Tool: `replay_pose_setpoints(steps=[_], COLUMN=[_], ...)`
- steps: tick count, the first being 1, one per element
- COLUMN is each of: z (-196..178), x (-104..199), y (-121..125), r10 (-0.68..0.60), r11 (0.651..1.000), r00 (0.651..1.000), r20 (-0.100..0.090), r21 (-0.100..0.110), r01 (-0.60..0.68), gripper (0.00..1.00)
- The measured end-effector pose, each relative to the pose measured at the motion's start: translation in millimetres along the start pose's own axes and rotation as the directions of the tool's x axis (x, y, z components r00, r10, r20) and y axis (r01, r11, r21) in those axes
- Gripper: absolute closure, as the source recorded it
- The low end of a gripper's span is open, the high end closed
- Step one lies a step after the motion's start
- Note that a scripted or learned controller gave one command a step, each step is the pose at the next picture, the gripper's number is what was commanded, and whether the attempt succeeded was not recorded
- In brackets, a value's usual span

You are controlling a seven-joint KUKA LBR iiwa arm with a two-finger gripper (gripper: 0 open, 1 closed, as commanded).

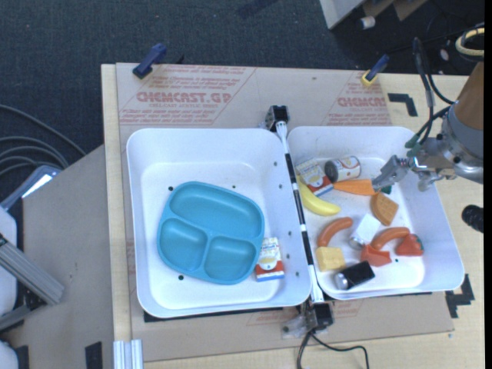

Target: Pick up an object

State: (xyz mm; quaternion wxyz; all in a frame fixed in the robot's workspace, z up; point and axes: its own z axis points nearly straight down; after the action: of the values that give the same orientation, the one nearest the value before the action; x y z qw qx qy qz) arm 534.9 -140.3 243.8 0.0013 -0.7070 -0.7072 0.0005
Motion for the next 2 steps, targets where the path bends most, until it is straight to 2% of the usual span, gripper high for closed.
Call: replay_pose_setpoints(steps=[1,2], z=[149.2,139.6], x=[43.8,44.3], y=[29.1,29.5], r10=[-0.001,0.000], r11=[1.000,1.000], r00=[1.000,1.000], r20=[-0.001,-0.001], r21=[-0.011,-0.013], r01=[0.001,0.000], gripper=[0.00,1.00])
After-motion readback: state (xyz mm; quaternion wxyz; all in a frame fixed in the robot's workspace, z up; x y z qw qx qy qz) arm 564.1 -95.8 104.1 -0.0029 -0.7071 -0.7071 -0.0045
